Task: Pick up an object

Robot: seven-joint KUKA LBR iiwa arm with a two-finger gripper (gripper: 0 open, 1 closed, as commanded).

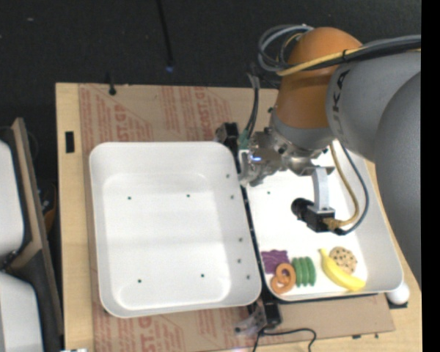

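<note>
Two shallow white bins sit side by side on the counter [70,226], over a brown cardboard sheet [154,116] printed in red. I take the right bin [279,222] as my mark for everything else.

Pressed against its left wall, rim to rim, lies the left bin [169,226], its white floor marked by a few small dark dots.

Over the right bin's far left corner, just inside the seam where the two rims meet, hang my fingers [255,166]. From this slant they are a knot of metal and shadow, and I cannot tell whether they are spread or pressed together.

The things I could pick up all lie in a row along the right bin's near wall, well apart from my fingers. Closest to its near left corner is a purple piece [274,258]. An orange ring [284,278] touches that piece on the side toward the near wall. Just right of the ring lies a green ribbed piece [304,270]. Further along the same wall a yellow banana [341,273] lies curved. A round speckled cookie [343,256] rests against the banana, on the side away from the wall.

My grey arm [374,101], with its orange band [315,61], reaches in over the right bin's far right side and covers that corner.
</note>
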